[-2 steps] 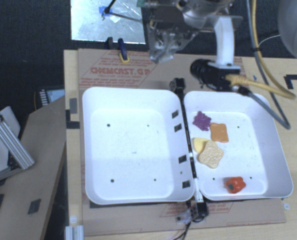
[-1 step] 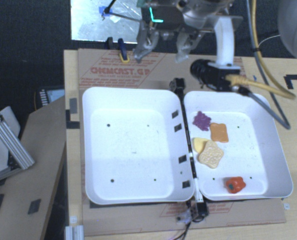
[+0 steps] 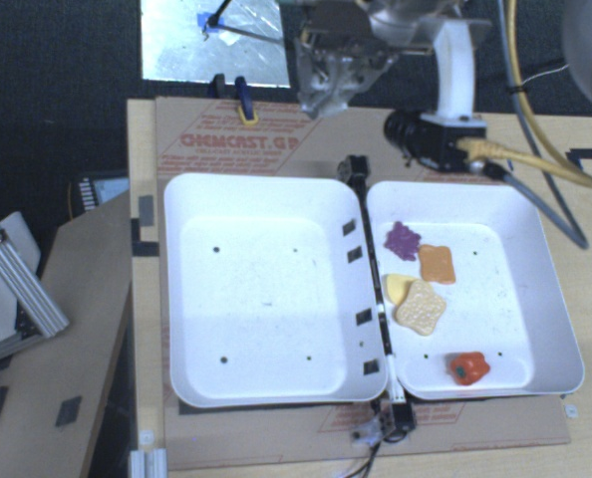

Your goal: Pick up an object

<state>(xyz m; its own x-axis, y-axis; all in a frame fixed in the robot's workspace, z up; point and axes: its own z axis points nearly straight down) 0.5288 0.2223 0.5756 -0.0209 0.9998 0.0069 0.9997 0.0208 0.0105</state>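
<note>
Camera view: tool (image 3: 321, 93) hangs above the bench, touching nothing; its spread unclear.

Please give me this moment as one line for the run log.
gripper: raised behind bins, holding nothing | right bin: purple piece, orange slice, cracker, red pepper | pick: not yet done

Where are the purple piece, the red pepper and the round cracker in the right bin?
purple piece (image 3: 403, 239), camera view, middle of its bumpy top
red pepper (image 3: 468, 367), camera view, centre of its red body
round cracker (image 3: 421, 309), camera view, middle of its pale dimpled face
</note>
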